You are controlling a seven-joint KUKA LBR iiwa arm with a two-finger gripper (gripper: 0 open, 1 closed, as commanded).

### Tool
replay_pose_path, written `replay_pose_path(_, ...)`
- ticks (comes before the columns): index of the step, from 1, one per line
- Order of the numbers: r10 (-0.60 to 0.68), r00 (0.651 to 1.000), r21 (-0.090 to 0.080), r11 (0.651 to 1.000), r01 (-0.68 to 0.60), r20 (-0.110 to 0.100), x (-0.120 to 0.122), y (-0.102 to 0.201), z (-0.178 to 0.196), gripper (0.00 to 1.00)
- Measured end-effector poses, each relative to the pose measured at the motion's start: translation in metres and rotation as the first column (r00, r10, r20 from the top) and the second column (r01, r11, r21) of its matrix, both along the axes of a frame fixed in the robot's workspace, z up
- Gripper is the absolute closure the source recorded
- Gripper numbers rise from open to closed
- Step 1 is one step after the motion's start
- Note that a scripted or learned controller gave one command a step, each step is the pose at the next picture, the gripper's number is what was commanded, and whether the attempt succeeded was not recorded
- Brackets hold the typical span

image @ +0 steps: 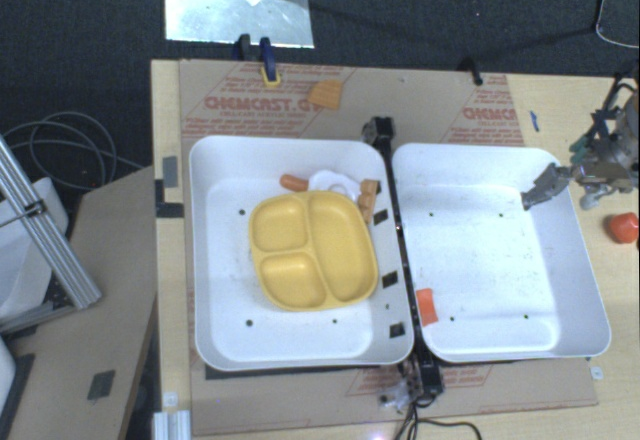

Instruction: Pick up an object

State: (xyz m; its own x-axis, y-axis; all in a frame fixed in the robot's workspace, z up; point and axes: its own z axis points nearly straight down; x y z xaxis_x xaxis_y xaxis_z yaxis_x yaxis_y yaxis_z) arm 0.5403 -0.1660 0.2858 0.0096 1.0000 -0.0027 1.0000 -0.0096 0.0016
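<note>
The left bin (pixel 215 228) holds a yellow divided plate (pixel 312 250) lying near its middle. Just behind the plate lie an orange stick-shaped piece (pixel 293 183), a white object (pixel 333 182) and a small tan block (pixel 368 196). In the right bin (pixel 500 338), a small orange-red block (pixel 426 306) rests by the near left wall. My gripper (pixel 560 183) reaches in from the right over the right bin's far right rim, well away from every object. I see nothing held in it.
A tan piece (pixel 325 93) lies on the cardboard behind the left bin, near a blue and yellow clamp (pixel 268 63). A red object (pixel 622 225) sits on the bench right of the right bin. Black clips line the divider (pixel 395 228) between the bins.
</note>
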Motion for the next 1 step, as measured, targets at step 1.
replay_pose_path(1,0.024,1.000,0.009,1.000,-0.024,-0.007,-0.0414,0.1188,-0.0501,0.00)
